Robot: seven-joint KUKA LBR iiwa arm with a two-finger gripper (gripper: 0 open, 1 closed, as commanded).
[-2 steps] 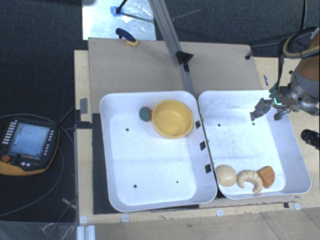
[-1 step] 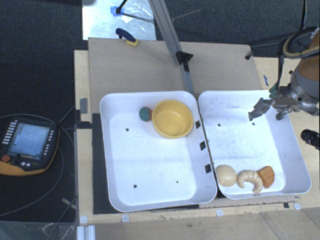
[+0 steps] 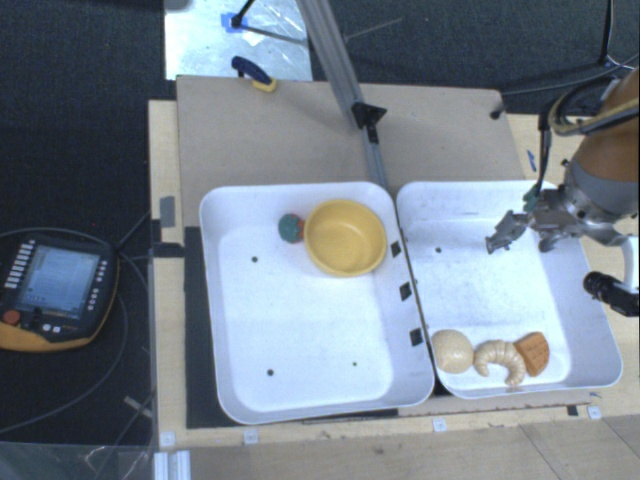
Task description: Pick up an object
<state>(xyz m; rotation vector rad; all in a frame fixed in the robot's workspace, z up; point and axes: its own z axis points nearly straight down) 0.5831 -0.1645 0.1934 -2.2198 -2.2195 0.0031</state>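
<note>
The gripper [image 3: 505, 236] hangs over the upper part of the right bin [image 3: 480, 288]; whether it is spread or pressed together, I cannot tell. Along that bin's lower edge lie a pale ball [image 3: 451, 351], a croissant [image 3: 500, 358] and an orange piece [image 3: 533, 353], touching in a row. In the left bin [image 3: 290, 368] a yellow bowl [image 3: 345, 238] sits beside a small teal ball [image 3: 290, 228].
</note>
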